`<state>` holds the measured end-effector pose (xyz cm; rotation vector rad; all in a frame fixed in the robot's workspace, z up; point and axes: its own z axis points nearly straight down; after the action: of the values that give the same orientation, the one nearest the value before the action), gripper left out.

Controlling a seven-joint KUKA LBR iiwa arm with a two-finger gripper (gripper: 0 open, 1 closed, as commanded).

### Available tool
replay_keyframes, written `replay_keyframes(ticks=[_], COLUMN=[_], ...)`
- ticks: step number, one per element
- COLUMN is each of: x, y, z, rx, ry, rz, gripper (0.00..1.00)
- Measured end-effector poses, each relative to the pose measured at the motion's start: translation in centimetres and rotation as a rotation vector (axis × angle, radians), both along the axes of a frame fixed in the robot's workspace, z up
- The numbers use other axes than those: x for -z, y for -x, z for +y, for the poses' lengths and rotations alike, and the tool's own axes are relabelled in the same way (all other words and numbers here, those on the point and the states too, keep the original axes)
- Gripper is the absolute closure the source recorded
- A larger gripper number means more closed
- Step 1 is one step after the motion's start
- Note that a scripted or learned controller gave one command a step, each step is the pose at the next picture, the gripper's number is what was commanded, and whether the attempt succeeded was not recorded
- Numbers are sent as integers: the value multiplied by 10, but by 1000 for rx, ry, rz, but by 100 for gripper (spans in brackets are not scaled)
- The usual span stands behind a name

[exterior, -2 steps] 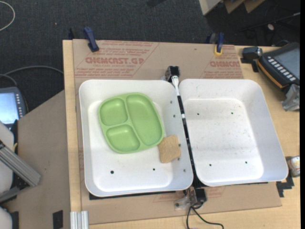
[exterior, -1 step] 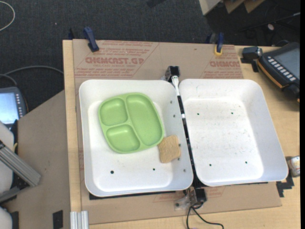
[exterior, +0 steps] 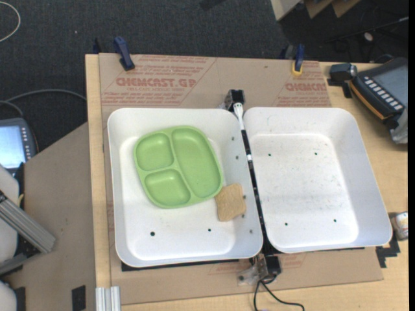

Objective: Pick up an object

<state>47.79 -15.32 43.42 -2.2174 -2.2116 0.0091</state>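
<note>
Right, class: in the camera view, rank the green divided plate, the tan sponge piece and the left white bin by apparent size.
1. left white bin
2. green divided plate
3. tan sponge piece

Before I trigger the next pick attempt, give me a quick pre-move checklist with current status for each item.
1. Pickable objects present in left bin: ok. The green divided plate and the tan sponge-like piece both lie there.
2. Tan piece free of the plate: not ok. It sits against the plate's lower right corner, touching or slightly tucked under.
3. Tan piece clear of the bin wall: ok, though close to the divider between bins.
4. Plate lying flat: ok, open side up, tilted diagonally in the bin.
5. Right bin as drop zone: ok, only small specks visible.
6. Gripper readiness: cannot tell.
</note>
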Motion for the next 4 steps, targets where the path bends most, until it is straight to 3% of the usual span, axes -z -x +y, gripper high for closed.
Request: replay_keyframes(ticks=[1, 2, 3, 4], x=[-108, 1, -108, 14], y=[-21, 0, -20, 0], z=[-71, -46, -31, -16], rx=[2, -2, -6, -2], ry=[13, -2, 9, -1], rz=[-25, 0, -26, 1], gripper=[100, 100, 100, 100])
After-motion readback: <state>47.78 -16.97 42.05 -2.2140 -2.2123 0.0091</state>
